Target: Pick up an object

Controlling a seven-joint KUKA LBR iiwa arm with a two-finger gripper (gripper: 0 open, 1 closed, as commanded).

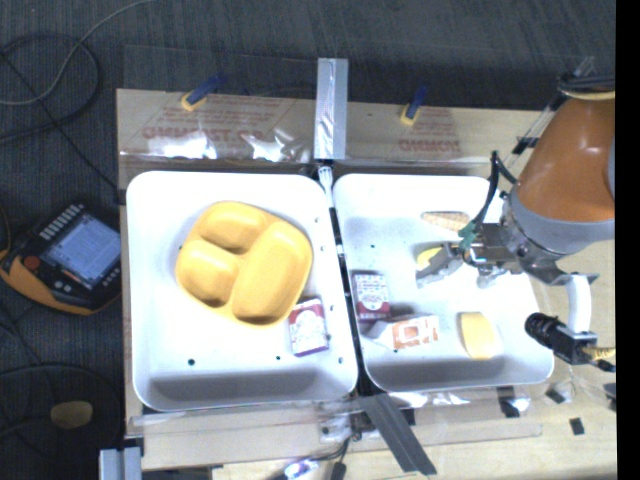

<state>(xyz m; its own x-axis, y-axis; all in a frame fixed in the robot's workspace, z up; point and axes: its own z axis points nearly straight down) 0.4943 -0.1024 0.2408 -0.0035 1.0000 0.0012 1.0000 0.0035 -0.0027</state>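
Over the right bin (520, 368), at the frame's right, the gripper (447, 260) hangs with fingers spread, nothing visibly between them. A small yellow piece (430, 256) lies just beside its fingertips, an orange-tan roll (445, 218) above. Lower down lie a yellow block (479, 334), a red-and-white packet (413, 332) and a dark red packet (371, 295); their print is unreadable. At left, the left bin (160, 378) holds a big yellow tray (243, 260) and another small packet (308, 327).

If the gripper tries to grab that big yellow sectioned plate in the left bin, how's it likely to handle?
The yellow plate looks like moulded plastic, so probably stiff and light for its size. It seems to lie domed side up, broad and smooth, so narrow fingers would likely slip off. Pushed, it should slide rather than roll, maybe nudging the small packet at its edge.
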